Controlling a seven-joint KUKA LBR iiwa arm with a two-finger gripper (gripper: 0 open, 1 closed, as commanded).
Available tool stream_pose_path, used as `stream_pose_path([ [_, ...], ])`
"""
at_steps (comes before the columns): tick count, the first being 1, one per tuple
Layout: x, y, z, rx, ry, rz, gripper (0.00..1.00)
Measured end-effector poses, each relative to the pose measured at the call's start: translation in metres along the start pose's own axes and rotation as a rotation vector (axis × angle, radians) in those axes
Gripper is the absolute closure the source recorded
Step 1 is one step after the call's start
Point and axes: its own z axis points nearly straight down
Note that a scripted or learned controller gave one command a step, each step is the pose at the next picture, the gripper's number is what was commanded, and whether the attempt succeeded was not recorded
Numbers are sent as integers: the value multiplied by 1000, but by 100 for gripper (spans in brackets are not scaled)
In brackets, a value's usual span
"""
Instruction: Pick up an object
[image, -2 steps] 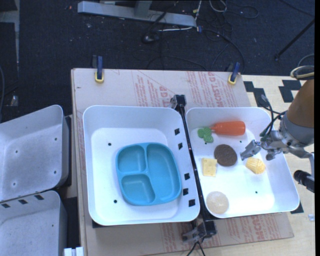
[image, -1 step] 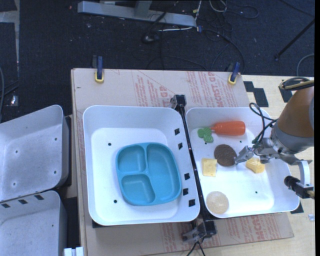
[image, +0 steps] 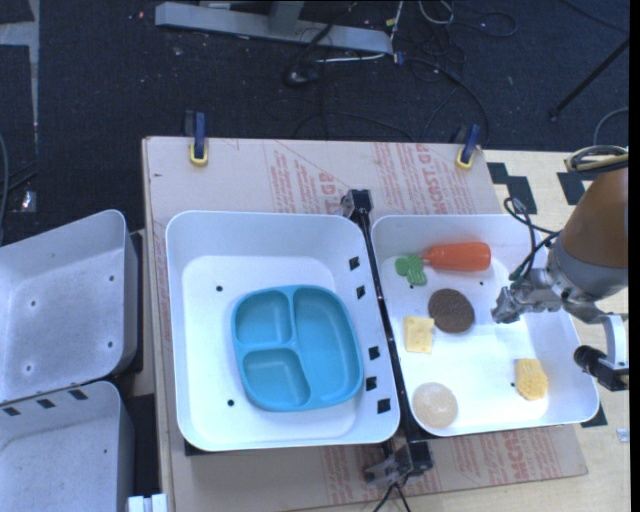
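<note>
Fingers (image: 503, 308), state unclear, seemingly just right of brown patty (image: 452, 311)

The grey arm with its orange band (image: 600, 235) runs off the right edge. The two-finger gripper (image: 505, 305) is too small and blurred to read. The perforated white trays (image: 60, 290) are cropped at the left.

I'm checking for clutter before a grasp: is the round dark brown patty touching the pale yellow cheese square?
Apart. The camera view shows a thin strip of white bin floor between the round dark brown patty and the pale yellow cheese square.
</note>
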Motion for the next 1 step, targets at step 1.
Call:
stream_pose_path([
  [1,2,13,-52,12,9,-5,100],
])
